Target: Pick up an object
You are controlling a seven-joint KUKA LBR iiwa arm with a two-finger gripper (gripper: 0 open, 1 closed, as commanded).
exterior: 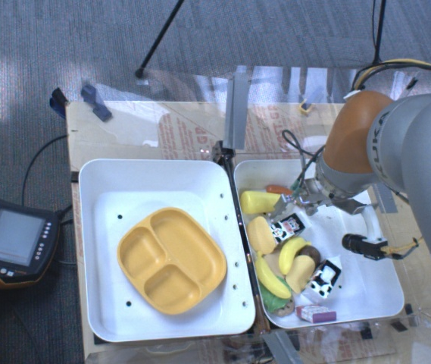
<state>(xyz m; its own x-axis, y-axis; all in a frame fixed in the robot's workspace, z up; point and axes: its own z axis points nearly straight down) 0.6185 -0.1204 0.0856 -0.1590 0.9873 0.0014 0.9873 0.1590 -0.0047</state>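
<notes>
The right bin point(366, 294) holds a heap of toy food, all along its left side. A small pink box point(315, 313) lies at the near edge, with a green toy point(277, 302) just beside it. A long yellow banana point(270, 277) curves along the left wall. Next to it is a pale yellow lump point(300, 273), and a block with black and white cow spots point(324, 279) touches that lump. A bit farther back, a short banana point(291, 250) leans on a round yellow toy point(260, 236). A second cow-spot block point(287, 227) sits behind them. The marks on both blocks are too small to read.

The gripper point(297, 200) hangs just past this second block, low over the heap. I cannot tell if it is open or closed, and I cannot see a toy in it. A fat yellow toy point(258, 202) lies to its left, and an orange toy point(279, 189) pokes out near the far edge.

The left bin point(101, 203) holds a yellow plate point(171, 260) with three parts. Past both bins, the bench point(124, 139) has red writing too blurry to read.
</notes>
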